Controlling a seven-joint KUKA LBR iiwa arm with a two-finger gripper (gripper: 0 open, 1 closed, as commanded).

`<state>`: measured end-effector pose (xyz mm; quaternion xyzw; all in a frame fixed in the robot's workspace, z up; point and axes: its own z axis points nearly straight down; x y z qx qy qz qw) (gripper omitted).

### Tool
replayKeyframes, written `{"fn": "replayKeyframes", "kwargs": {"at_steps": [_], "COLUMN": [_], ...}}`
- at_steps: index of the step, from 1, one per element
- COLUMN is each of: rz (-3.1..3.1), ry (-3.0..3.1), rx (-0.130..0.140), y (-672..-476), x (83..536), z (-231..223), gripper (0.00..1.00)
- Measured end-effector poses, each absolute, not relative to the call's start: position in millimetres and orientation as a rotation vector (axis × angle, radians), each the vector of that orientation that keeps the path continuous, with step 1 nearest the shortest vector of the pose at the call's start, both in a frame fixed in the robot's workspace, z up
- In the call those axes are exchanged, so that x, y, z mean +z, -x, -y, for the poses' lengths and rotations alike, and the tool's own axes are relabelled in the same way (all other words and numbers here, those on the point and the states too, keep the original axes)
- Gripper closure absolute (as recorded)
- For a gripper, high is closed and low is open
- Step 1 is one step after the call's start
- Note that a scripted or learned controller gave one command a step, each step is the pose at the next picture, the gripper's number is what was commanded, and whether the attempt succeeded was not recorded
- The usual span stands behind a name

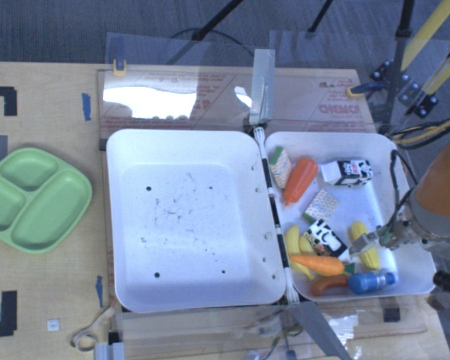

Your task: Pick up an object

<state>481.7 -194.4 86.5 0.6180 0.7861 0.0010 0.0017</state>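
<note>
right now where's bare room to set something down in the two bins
The left bin has a bare floor from its left wall across to the divider. In the right bin, small free patches lie along the far wall and in the far right corner beside the cow-print box. Its near half is crowded: carrots, corn, blue bottle, with the tool over them.

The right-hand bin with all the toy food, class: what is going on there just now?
A grey robot arm reaches in from the right, its gripper low over the right bin, beside a yellow corn cob. Nothing shows between its fingers. Carrots, a banana, a blue bottle and small cartons lie there. A green divided plate sits on the bench, far left.
</note>
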Motion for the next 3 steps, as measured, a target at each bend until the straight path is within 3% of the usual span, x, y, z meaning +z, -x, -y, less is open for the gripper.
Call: {"fn": "replayKeyframes", "kwargs": {"at_steps": [1,2,3], "rz": [-2.224,-2.221,-2.088], "ry": [-2.215,-2.215,-2.346], "rx": [0.004,0.008,0.0], "y": [-480.4,-481.3,-545.7], "x": [86.4,96.6,207.9], "z": [178.2,178.5,151.3], "gripper": [0.0,1.0,1.0]}}
